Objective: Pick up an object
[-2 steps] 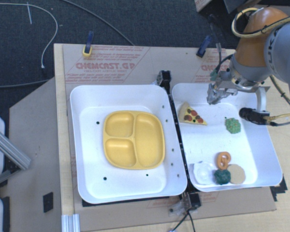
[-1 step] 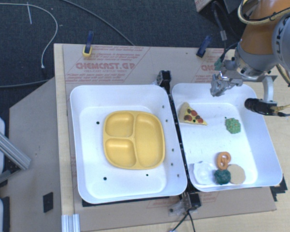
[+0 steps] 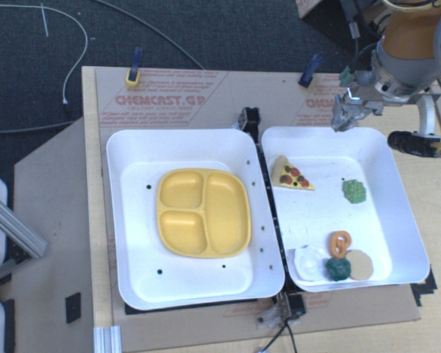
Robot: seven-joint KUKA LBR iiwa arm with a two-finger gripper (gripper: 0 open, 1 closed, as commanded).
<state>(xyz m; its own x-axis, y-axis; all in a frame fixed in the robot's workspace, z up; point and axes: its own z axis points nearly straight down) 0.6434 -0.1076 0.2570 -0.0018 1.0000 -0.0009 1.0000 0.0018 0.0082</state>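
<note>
Nearest the camera, at the front edge of the right bin (image 3: pixel 400 197), sits a tight cluster: a white disc (image 3: pixel 306 262), a dark teal lump (image 3: pixel 338 269) touching a beige round piece (image 3: pixel 361 265), and an orange pretzel-like ring (image 3: pixel 339 243) leaning just behind them. Packed this closely, they look awkward to take singly.

Farther back in the same bin, a green leafy piece (image 3: pixel 354 191) lies alone toward the right wall, and a pizza slice (image 3: pixel 291 176) lies alone near the left wall, its long axis running left to right with the point toward the bin's middle. In the left bin (image 3: pixel 125 197) a yellow divided plate (image 3: pixel 203 212) rests flat, well apart from all of these.

At the far end, the gripper (image 3: pixel 345 115) hangs over the back rim of the right bin, above the tabletop (image 3: pixel 169 94), with nothing between its tips; whether they are spread or pressed together I cannot tell at this size.

The relation that matters: every candidate lies toward the camera from the gripper. The green leafy piece is almost straight ahead of it and near; the pizza slice is ahead and off to the left. I judge the green piece the simplest pick, needing a short advance and descent.
</note>
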